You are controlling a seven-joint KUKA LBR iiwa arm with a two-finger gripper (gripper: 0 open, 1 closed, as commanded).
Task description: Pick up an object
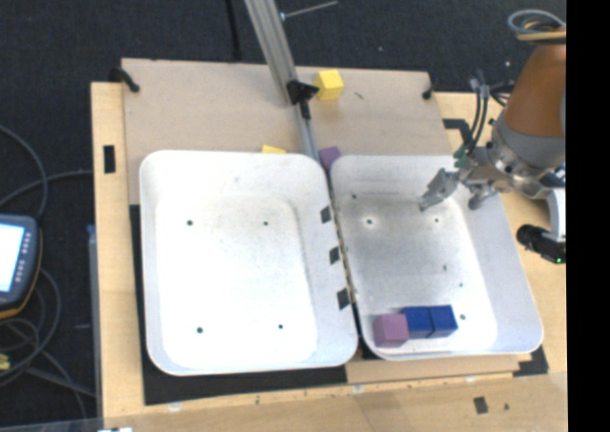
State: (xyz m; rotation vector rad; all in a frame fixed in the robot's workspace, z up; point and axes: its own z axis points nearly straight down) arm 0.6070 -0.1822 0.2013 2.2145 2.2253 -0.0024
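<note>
A purple cube (390, 328) and a blue block (429, 320) lie side by side, touching, at the front edge of the right bin (496, 258). My gripper (457, 194) hangs over the back right part of that bin, well behind the two blocks. Its fingers (437, 190) are spread apart with nothing between them, so it is open. The grey arm with its orange band (538, 87) comes in from the right.
The left bin (162, 230) stands beside the right one. A yellow cube (330, 85) sits on the bench behind the bins, next to a slanted metal rail (272, 30). A small yellow piece (274, 149) and a purple piece (329, 155) lie behind the bins.
</note>
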